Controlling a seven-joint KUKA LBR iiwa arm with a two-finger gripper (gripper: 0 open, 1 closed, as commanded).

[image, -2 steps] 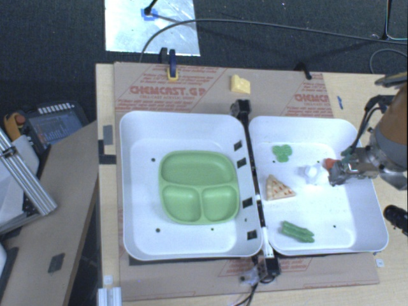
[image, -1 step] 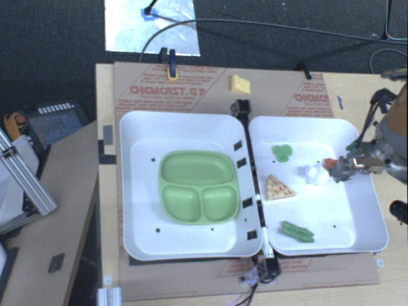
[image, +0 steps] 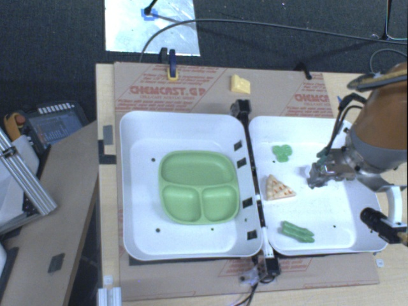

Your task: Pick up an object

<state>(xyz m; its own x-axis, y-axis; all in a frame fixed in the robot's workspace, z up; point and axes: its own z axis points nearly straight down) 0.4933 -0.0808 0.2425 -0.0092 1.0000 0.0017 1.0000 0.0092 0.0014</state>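
Observation:
The right bin [image: 331,234] holds three small objects. A pizza slice [image: 278,188] lies near its left side, a small green round piece [image: 282,151] sits above it, and a green pod-shaped piece [image: 298,231] lies toward the front. My gripper [image: 317,174] hangs over the middle of the right bin, just right of the pizza slice, with nothing visible between its fingers. The grey arm with its orange band [image: 381,116] comes in from the right.
The left bin [image: 137,132] holds a green divided plate [image: 197,186]. A yellow block [image: 240,83] lies on the cardboard behind the bins. A black divider with clips [image: 250,177] runs between the bins. A black cable crosses the back.

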